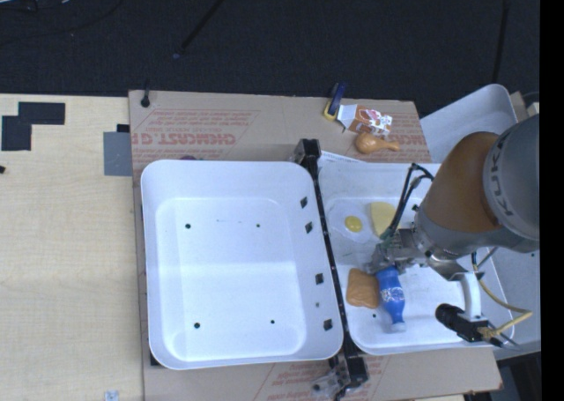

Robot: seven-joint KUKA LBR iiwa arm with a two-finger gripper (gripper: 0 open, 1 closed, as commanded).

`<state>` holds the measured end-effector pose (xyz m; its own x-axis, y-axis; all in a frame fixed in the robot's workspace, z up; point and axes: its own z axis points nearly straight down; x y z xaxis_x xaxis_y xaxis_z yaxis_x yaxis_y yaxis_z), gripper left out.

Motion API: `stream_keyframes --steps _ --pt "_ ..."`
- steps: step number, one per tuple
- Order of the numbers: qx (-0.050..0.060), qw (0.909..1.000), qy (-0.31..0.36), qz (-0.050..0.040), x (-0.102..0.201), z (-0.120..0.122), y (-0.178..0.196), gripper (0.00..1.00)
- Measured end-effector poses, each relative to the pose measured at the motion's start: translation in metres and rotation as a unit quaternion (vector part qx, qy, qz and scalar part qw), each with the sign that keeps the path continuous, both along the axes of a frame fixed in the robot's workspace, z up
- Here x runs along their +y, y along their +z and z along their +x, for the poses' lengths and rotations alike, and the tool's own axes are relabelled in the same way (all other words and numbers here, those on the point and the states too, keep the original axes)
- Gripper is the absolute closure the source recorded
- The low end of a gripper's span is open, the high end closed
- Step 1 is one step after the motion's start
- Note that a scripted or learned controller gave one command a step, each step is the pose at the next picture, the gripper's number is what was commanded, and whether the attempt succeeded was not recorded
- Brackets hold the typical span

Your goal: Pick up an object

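The blue bottle (391,295) lies on its side in the right bin (421,307), towards that bin's near left part, its long axis running roughly far to near. It has a white label band and a paler end pointing at the near rim. The bottle's far end sits directly under the gripper (388,258), which comes in from the right on the grey arm with its orange band (467,192). The two look to be touching or just about touching there, though the slanted view does not settle which. Whether the gripper is spread or pressed together cannot be told, since its tip is lost among the dark parts of the wrist. Nothing is plainly pinched in it, and the bottle rests on the bin floor.

Just left of the bottle, touching or almost touching its side, lies a brown bread-like piece (361,289). Farther back in the same bin are a small round yellow thing (353,225) and, just right of it, a pale yellow wedge (382,216) partly covered by the gripper's body.

The left bin (229,258) stands beside the right one. Both rest on a cardboard sheet (220,130). On the cardboard beyond the right bin lie an orange toy (374,144) and a red and white packet (372,117).
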<state>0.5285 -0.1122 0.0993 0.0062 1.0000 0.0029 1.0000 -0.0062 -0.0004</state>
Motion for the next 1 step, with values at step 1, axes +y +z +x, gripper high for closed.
stream_keyframes --steps 1 --pt "-0.005 1.0000 0.006 -0.0015 0.0561 0.0819 0.0939 1.00"
